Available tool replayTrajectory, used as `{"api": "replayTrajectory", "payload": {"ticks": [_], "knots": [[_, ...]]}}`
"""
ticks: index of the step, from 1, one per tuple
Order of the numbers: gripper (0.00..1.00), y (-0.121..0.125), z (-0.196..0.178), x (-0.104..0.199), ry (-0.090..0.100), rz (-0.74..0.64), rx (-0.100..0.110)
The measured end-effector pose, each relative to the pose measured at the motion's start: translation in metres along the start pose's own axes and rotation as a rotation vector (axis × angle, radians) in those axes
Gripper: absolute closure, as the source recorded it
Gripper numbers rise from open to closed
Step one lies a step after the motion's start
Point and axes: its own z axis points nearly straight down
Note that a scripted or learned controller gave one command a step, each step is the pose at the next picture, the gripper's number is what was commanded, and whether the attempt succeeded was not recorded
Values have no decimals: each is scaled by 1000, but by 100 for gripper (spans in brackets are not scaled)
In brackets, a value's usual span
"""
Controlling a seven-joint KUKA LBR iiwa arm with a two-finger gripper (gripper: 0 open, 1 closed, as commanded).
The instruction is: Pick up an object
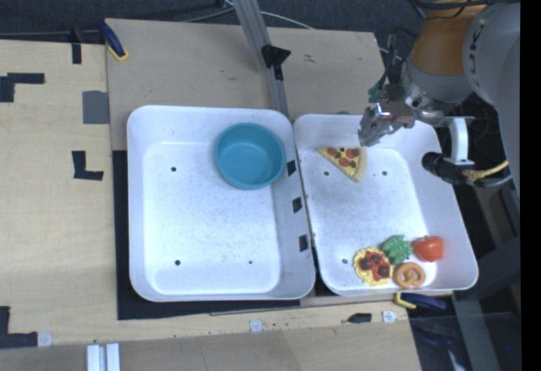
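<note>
the gripper (370,134) hangs over the right bin (439,230), at one o'clock from the pizza slice (344,160) lying on the bin floor; i cannot tell how its jaws stand. a blue bowl (249,155) sits in the left bin (169,251).

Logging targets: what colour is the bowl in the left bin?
Blue, a teal shade; the bowl shows plainly in the camera view.
</note>
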Motion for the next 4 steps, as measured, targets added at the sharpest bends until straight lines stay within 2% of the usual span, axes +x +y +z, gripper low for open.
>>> {"api": "replayTrajectory", "payload": {"ticks": [1, 2, 3, 4], "knots": [[100, 2, -60, -7, 0, 0, -2], [100, 3, -85, -7, 0, 0, 2], [100, -2, -64, 51, 2, -4, 5], [100, -3, -61, 102, 1, -4, 4]]}}
